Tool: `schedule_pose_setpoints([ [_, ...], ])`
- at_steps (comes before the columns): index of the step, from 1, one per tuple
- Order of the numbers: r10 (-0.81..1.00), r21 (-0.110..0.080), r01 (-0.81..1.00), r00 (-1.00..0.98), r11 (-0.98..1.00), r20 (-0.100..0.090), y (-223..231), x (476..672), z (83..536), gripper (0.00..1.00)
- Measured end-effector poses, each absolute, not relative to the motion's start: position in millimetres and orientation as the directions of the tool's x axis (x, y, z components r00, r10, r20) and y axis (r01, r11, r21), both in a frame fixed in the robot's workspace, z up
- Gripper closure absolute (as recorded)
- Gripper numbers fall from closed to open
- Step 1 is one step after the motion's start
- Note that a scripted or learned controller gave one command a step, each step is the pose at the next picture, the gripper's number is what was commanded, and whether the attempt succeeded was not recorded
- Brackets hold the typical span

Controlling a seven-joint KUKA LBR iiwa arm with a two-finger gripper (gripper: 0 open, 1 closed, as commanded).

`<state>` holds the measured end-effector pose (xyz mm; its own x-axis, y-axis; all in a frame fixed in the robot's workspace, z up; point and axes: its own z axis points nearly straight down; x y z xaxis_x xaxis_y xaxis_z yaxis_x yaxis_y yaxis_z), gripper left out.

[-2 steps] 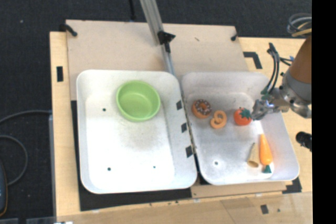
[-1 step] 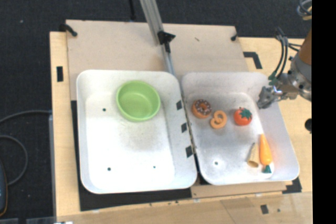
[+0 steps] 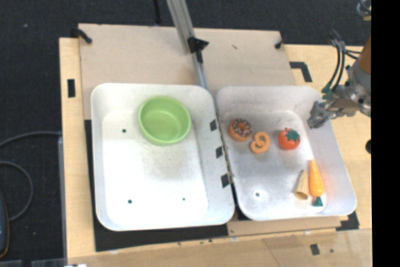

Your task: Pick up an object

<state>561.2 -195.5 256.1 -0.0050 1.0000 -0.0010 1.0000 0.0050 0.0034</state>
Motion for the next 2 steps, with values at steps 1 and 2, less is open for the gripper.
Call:
schedule_pose_setpoints([
  [1,1.0,0.002,1.0,-0.005,0.005,-0.001,-154.5,552.8,251.7,1.0],
  [2,1.0,0.002,1.0,-0.008,0.008,0.002,-94.4,551.5,256.6,1.0],
])
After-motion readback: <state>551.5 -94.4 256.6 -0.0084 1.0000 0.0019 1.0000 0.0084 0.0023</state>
